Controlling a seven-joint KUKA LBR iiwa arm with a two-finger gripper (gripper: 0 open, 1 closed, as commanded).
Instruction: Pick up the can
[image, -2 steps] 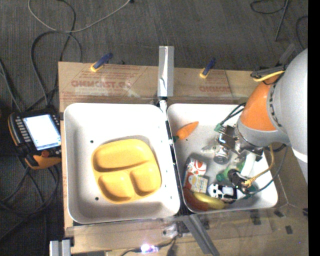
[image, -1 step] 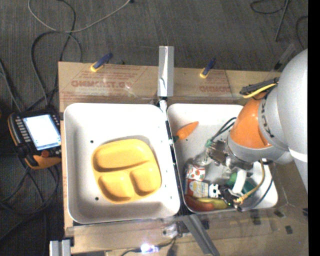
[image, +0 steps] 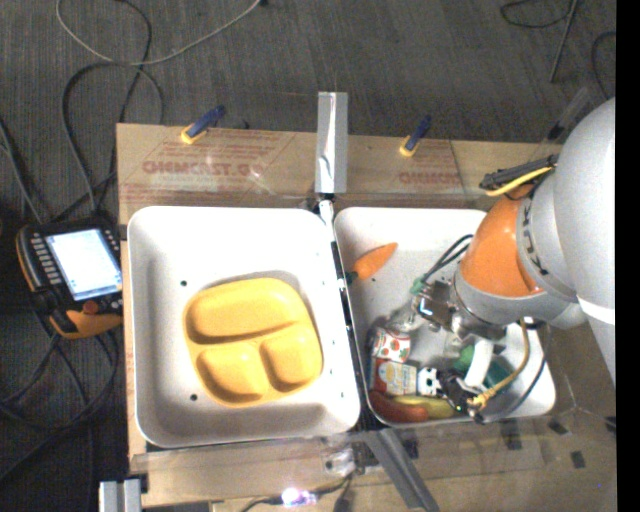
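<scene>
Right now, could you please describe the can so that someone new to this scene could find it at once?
Look in the right-hand shallow white bin, at the cluster of small items near its front left corner, just left of the grey arm's end effector. The small can with a white and red label lies at the top of that cluster, above a yellow carton and well below the orange carrot.

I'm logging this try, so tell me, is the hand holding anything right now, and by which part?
It cannot be told. The hand is low in the right bin, right beside the can, but the wrist hides whether anything is between its fingers.
</scene>
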